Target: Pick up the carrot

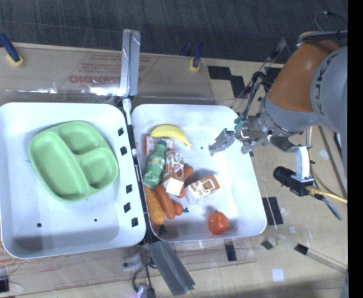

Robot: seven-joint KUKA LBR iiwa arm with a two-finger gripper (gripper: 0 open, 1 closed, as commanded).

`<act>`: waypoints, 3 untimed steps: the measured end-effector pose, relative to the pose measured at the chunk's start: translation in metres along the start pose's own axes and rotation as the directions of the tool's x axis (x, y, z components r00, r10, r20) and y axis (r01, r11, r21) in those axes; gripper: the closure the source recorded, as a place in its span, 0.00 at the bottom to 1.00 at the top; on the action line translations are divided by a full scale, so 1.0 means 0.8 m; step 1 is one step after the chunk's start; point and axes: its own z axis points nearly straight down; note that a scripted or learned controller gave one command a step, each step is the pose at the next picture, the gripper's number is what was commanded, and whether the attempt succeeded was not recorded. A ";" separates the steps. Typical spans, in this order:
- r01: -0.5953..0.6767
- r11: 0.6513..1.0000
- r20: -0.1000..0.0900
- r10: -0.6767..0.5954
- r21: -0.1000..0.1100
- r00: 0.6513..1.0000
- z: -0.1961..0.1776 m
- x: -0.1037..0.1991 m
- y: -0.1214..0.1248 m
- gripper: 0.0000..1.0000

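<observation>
The carrot (154,207) is an orange stick lying near the front left corner of the right bin (246,185). It rests against a redder, slimmer stick (167,201) and just below a pile of small cartons. My gripper (221,143) hovers over the bare white floor in the right half of that bin. It is well to the right of and behind the carrot, and apart from every object. Nothing shows in it.
The right bin also has a banana (169,133), a green bottle (156,166), printed cartons (203,187) and a red tomato-like item (218,222). A green divided plate (73,160) lies in the left bin (13,228). A metal divider (129,64) stands between the bins.
</observation>
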 end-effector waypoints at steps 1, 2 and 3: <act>0.330 0.944 0.000 -0.330 0.000 0.944 0.032 0.090 0.046 0.00; 0.441 0.898 0.001 -0.441 -0.001 0.898 0.148 0.114 -0.054 0.00; 0.774 0.633 0.007 -0.774 -0.003 0.633 0.152 0.120 -0.031 0.00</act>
